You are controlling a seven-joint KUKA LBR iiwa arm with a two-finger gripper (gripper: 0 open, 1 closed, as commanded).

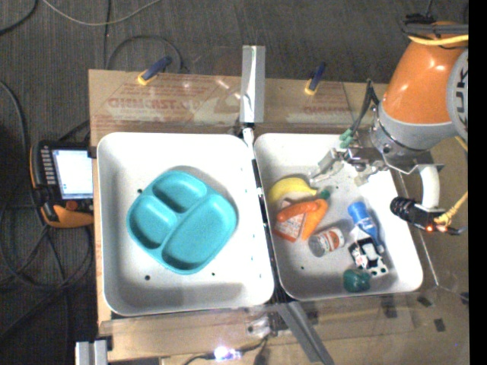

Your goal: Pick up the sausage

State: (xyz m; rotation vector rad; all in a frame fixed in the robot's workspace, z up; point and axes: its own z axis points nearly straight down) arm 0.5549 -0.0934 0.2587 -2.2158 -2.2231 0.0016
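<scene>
In the right bin [411, 280], a short reddish-brown piece with a pale end [327, 242] lies near the middle; it looks like the sausage. My gripper [344, 167] hangs over the back part of that bin, up and to the right of the sausage and apart from it. Its fingers [326, 166] are spread open with nothing between them. The orange-banded wrist [426, 74] rises to the upper right.
Around the sausage lie a yellow banana [288, 187], an orange carrot-like piece [298, 217], a blue bottle [363, 217], a black-and-white item [368, 255] and a dark green lump [355, 280]. The left bin [114, 280] holds a teal divided plate [183, 220].
</scene>
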